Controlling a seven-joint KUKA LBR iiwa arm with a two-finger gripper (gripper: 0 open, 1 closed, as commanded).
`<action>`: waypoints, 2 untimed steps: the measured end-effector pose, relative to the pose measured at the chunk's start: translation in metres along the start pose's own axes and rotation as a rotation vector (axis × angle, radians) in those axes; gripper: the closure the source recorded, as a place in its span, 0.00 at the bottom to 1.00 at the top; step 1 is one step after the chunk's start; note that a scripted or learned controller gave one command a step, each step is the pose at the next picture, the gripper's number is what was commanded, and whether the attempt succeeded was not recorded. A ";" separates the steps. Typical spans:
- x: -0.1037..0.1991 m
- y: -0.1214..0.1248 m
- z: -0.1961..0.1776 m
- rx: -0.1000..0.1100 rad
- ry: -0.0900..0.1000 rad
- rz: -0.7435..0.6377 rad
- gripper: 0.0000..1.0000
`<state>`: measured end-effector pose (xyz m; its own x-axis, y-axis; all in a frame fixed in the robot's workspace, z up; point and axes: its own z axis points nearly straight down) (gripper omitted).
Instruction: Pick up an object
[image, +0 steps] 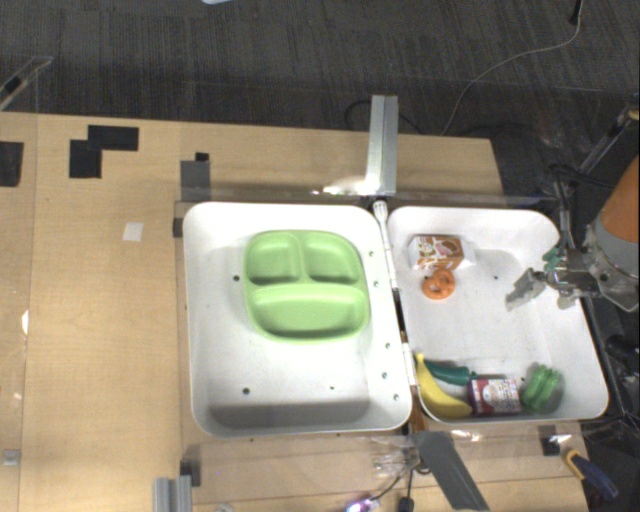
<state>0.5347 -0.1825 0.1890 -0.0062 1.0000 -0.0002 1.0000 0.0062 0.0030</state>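
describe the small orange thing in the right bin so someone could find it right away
Look in the right bin, near its upper left corner beside the divider. A printed packet lies there, and the round orange toy sits just below it, apart from the cluster along the bottom edge.

White bins (215, 400), lt-green tray (303, 283), yellow banana (440, 395), orange donut (438, 286), dk-green toy (544, 387).

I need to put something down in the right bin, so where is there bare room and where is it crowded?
The right bin has bare floor in its middle, between the orange toy and the pincer, down to the front row. The front edge is crowded: banana, dark can, green object. The far left corner holds the snack packet.
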 end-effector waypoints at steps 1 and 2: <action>0.035 0.028 0.061 -0.001 0.000 -0.161 0.00; 0.059 0.121 0.092 0.009 -0.005 -0.271 0.00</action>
<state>0.6554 -0.1232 0.0976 -0.2737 0.9618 -0.0042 0.9618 0.2736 -0.0070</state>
